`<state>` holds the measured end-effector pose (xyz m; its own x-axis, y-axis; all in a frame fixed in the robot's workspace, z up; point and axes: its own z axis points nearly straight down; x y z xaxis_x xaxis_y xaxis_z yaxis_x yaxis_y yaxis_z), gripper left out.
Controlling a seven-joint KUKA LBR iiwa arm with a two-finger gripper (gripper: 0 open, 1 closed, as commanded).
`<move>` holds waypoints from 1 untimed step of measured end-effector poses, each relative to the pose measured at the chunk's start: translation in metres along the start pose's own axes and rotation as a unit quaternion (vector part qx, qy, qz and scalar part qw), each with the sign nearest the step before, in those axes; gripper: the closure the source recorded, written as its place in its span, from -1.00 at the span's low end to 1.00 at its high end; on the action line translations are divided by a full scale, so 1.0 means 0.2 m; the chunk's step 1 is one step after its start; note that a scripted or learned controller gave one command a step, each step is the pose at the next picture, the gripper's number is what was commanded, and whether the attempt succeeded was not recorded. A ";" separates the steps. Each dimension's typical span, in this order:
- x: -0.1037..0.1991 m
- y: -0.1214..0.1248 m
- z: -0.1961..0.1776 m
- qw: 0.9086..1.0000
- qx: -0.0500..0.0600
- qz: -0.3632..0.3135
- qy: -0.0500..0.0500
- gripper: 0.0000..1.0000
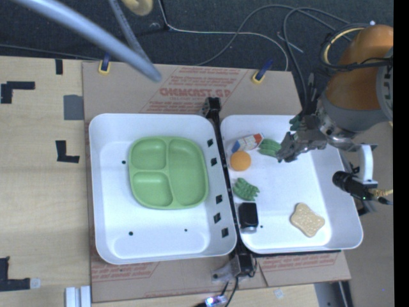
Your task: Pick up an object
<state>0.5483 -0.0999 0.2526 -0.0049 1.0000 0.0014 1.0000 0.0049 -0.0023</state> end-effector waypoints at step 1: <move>0.25 -0.06 0.08 1.000 0.000 0.000 0.000 1.00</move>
